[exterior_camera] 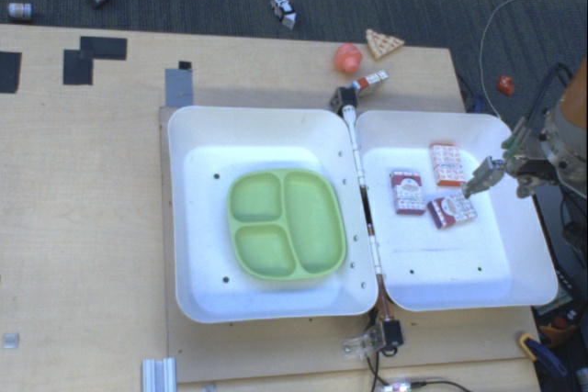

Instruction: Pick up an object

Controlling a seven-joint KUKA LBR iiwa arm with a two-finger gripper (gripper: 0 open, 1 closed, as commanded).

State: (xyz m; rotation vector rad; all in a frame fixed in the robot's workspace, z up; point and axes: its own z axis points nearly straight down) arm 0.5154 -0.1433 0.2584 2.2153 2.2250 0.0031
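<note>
The left bin (184,225) holds a green divided tray (286,225); the right bin (514,285) holds three small flat packets. The arm (562,142) reaches in from the right, and its gripper (478,182) hangs just above the nearest dark red packet (452,211), with one finger (481,176) visible; whether it is open or closed I cannot tell. A second dark packet (407,192) lies near the divider, and a paler one (446,164) sits behind. These look light, stiff and thin, likely slick, so pinching across the short edges seems best.
</note>
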